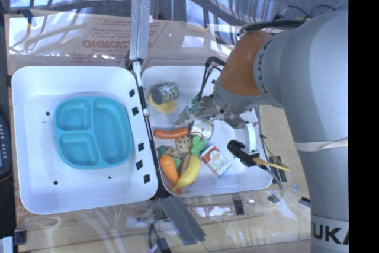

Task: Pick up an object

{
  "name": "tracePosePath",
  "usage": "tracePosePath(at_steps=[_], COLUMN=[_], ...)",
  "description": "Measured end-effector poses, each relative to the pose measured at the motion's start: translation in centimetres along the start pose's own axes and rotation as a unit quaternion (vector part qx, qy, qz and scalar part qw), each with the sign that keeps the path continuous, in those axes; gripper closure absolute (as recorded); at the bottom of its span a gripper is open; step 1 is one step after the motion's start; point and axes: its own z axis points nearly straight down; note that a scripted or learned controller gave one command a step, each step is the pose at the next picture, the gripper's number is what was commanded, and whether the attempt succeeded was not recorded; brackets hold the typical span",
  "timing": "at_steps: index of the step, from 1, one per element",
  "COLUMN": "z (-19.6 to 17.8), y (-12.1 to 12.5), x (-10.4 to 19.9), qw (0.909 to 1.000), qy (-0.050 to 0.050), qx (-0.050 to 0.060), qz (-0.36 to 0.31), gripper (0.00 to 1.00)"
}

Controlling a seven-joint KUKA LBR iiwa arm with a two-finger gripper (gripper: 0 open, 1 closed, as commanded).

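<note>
**Claw low over the toy pile, pick not yet made**

While the arm (308, 74) reached in from the right of the frame, the gripper (200, 121) sat low in the right bin (249, 183), just above centre of the frame, and whether its fingers were parted or closed could not be told; nothing was seen between them. The step in hand looked like the descent onto a target. Nearest lay an orange hot dog (172, 133), just left of the claw, its long axis running left to right, almost level. Below it sat a carrot (169, 167) and a banana (189, 173), each slanted. A small carton (214, 161) lay lower right, a green can (166, 92) upper left. The next move likely called for straddling the hot dog across its narrow width. A blue divided plate (93, 131) rested in the left bin (35, 186).
</note>
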Motion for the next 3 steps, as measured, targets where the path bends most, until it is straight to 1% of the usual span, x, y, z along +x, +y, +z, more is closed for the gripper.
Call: tracePosePath(at_steps=[1,2,3], z=[0.0,-0.1,0.0], y=[-2.7,1.9,-4.9], x=[0.9,1.3,-2.5], qw=[1.0000,0.9947,0.9996], qy=[0.000,-0.001,-0.001], qx=[-0.001,-0.003,-0.001], qz=[-0.005,-0.103,-0.028], gripper=[0.00,0.00,0.00])
